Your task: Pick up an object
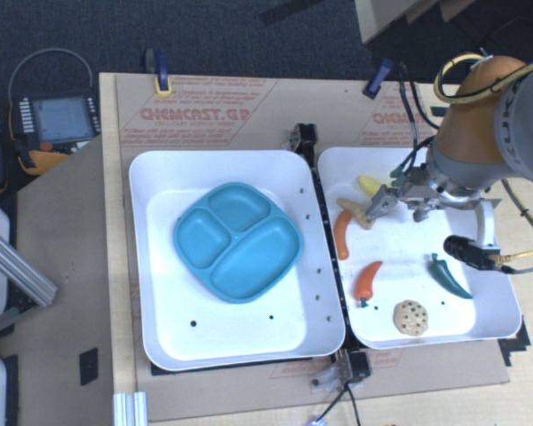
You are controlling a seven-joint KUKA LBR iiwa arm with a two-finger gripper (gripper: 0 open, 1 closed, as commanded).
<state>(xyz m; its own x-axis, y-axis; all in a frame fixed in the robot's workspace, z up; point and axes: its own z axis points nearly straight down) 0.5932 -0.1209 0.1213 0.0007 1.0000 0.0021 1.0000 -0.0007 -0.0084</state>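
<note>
Over the right white bin [493, 322], the two-finger gripper [376, 209] hangs with fingers parted — nothing between them. Its tips sit near a long orange pepper-shaped toy [341, 235] lying on the bin floor — the pick is not yet made.
</note>
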